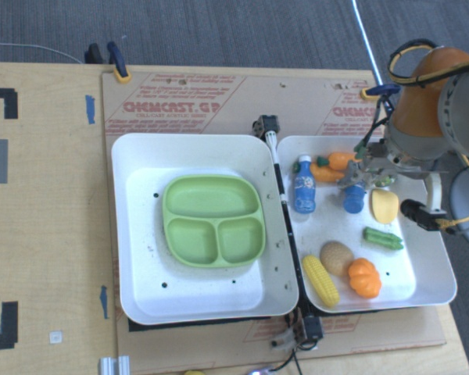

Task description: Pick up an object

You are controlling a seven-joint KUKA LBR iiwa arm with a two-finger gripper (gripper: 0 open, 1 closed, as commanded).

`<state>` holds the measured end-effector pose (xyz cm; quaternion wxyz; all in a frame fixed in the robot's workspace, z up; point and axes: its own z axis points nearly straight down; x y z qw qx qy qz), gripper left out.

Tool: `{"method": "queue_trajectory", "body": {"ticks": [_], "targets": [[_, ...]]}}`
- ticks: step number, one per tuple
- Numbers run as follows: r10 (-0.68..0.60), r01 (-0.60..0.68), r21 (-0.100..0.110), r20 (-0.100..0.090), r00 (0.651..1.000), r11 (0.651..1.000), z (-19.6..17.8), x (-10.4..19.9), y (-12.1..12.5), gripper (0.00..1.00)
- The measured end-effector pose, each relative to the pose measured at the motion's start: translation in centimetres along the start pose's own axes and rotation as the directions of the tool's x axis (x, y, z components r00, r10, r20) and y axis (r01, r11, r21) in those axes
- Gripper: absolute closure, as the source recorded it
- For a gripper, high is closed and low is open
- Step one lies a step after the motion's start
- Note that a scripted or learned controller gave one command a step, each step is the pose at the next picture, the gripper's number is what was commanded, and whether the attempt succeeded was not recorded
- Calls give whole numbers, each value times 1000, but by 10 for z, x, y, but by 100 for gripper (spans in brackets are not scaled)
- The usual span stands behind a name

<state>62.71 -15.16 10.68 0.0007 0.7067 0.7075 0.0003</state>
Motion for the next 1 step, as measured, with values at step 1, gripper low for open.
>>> {"method": "queue_trajectory", "body": {"ticks": [1], "targets": [[-1, 1, 3, -2, 1000, 1000, -74, 50, -38, 100]]}}
